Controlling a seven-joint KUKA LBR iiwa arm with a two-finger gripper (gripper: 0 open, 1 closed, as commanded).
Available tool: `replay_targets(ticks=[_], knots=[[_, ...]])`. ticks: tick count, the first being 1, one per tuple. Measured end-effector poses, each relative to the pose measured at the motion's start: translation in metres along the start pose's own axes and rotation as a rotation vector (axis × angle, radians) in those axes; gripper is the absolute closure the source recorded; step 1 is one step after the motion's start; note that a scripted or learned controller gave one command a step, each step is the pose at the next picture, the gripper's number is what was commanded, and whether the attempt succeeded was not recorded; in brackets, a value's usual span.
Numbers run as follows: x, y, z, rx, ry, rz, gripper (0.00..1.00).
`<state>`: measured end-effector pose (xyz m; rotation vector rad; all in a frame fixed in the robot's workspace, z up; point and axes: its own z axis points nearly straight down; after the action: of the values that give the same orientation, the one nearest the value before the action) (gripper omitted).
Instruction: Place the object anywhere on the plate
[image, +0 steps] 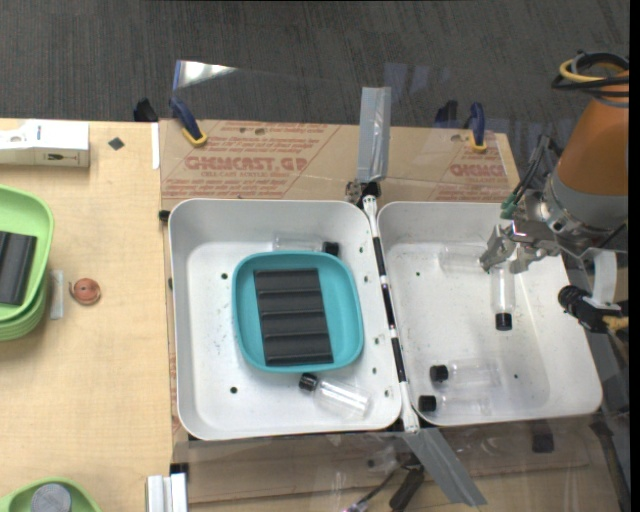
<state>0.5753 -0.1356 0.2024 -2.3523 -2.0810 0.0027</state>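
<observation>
A teal plate (348, 310) lies in the left bin (200, 330) and carries a black ridged block (292, 316). My gripper (505, 258) hangs over the upper right part of the right bin (560, 390). A clear vial (502, 295) with a black cap at its lower end reaches down from between the fingertips, and the fingers look shut on its top. The plate is well to the left of the gripper, across the wall between the two bins.
Another clear vial (335, 394) with a black cap lies in the left bin just below the plate. Two more capped vials (440, 374) (428, 404) lie near the right bin's front left corner. Green dishes (20, 265) stand on the bench at far left.
</observation>
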Motion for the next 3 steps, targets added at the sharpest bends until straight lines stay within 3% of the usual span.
replay_targets(ticks=[1, 2, 3], knots=[[0.0, 0.0, 0.0, 0.0, 0.0, 0.0, 0.0], [-0.002, 0.0, -0.008, 0.002, -0.001, 0.0, 1.0], [0.054, -0.019, 0.005, 0.002, 0.0, -0.166, 1.0]])
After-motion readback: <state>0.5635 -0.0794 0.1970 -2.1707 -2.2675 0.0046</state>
